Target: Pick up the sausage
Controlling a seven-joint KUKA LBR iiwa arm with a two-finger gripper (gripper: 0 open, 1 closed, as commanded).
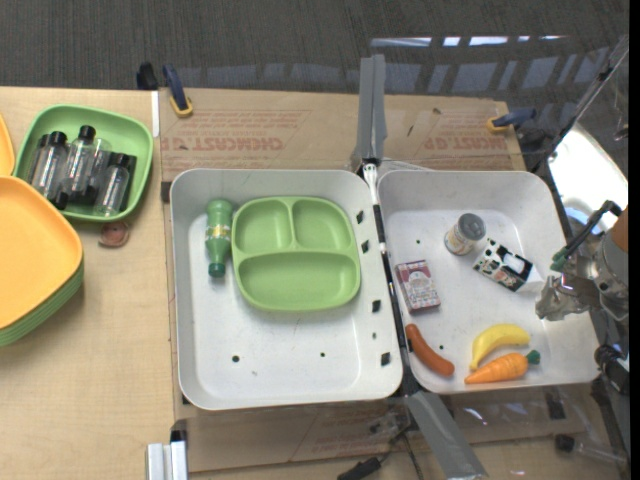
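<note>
The sausage (429, 351), reddish brown and slightly curved, lies near the front left corner of the right bin (445, 206). My gripper (556, 298) is at the right edge of that bin, well to the right of the sausage and a little farther back. A banana and a carrot lie between the two.
In the right bin: a yellow banana (499, 341), an orange carrot (497, 367), a small card box (418, 286), a round tin (465, 233) and a black and white packet (501, 265). The left bin (190, 298) holds a green divided plate (296, 252) and a green bottle (218, 236).
</note>
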